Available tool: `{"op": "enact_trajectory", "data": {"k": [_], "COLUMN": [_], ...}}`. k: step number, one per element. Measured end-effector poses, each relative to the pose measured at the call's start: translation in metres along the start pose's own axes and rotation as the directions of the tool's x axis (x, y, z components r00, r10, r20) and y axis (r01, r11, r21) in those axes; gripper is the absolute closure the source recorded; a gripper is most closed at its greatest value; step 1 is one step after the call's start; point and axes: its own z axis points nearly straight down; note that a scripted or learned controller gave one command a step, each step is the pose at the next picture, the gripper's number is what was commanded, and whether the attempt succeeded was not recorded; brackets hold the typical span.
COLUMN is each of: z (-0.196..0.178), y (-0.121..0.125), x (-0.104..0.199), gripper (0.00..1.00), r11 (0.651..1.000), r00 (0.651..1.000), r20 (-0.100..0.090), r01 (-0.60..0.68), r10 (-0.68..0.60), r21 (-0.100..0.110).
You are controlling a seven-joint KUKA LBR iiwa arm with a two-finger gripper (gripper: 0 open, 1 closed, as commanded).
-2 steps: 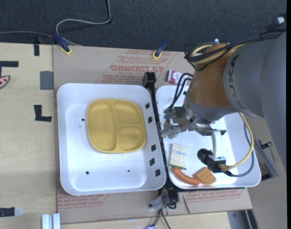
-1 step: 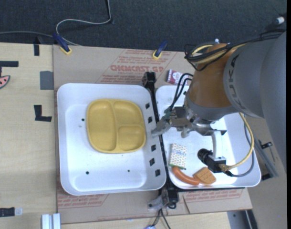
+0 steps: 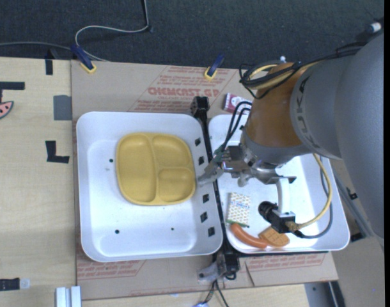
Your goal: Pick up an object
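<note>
The hand hangs low over the seam between the two bins, mid-frame, with the arm crowding in from the right. I can't tell whether it is open or shut, and I see nothing caught in it. The nearest pick looks to be the packet, a small spotted white thing lying flat in the right bin, just below the hand and a touch to the right. Its long side runs roughly up and down the frame. Lower still, by the bin's bottom edge, lies a sausage, slanting down to the right, with an orange chunk just beside its end. Left of the hand, the yellow plate sits in the left bin — near too, but broad and flat, and I'd guess harder to grip. The wall between the bins stands close by the hand — the one thing likely to get in the way
</note>
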Motion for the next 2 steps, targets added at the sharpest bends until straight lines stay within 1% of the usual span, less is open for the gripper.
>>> {"op": "enact_trajectory", "data": {"k": [1,2], "z": [-0.0092,-0.0182], "y": [0.0001,0.0002], "x": [0.0010,0.0017], "gripper": [1.00,1.00], "r11": [1.000,1.000], "r00": [1.000,1.000], "r20": [-0.001,-0.003], "r01": [0.001,0.003], "r10": [-0.001,-0.003], "r21": [0.001,0.003]}}
